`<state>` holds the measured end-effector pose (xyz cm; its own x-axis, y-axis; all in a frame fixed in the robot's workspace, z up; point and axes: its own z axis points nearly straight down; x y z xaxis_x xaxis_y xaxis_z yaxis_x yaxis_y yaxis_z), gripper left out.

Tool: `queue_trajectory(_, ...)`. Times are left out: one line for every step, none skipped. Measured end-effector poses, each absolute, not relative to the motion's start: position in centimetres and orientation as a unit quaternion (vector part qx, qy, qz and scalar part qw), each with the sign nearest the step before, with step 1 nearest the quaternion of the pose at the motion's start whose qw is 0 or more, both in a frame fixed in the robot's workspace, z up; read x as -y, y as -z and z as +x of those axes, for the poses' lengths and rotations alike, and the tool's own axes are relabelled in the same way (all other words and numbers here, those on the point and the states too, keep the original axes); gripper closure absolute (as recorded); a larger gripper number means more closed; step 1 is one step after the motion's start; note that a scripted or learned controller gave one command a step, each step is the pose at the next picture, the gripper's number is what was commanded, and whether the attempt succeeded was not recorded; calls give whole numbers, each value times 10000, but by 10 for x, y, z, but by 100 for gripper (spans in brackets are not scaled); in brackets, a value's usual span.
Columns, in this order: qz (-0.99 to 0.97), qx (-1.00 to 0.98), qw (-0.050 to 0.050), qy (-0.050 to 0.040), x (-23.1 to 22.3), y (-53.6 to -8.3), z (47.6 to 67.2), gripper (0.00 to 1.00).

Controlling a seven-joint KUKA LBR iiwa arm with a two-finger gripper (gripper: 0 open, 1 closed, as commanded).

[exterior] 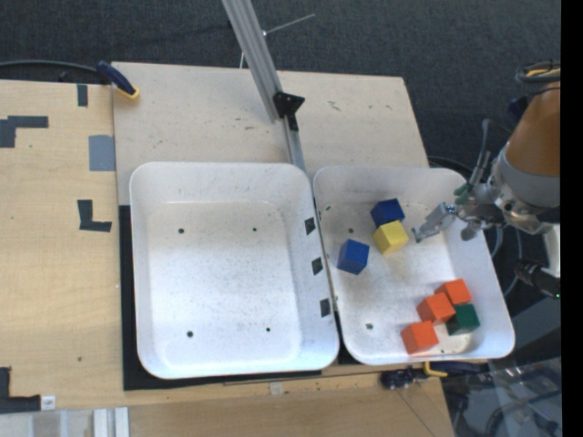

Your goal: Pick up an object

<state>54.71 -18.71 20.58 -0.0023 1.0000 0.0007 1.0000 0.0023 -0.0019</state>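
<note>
A: Where was the yellow cube?
B: In the right bin, a cube with no long axis, corner toward the camera, just left of the gripper.
A: Gripper state?
B: Fingers spread, grasping nothing.

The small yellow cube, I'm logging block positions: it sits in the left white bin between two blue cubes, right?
Not quite. The small yellow cube lies in the right white bin, not the left one. The camera view shows it there between the two blue cubes, as you said.
</note>
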Motion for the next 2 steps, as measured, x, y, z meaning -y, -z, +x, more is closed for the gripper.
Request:
queue_trajectory(-7063,7079,7,-4,187,-206,547,0)
queue_trajectory(-7067,7075,33,-24,188,-141,544,0)
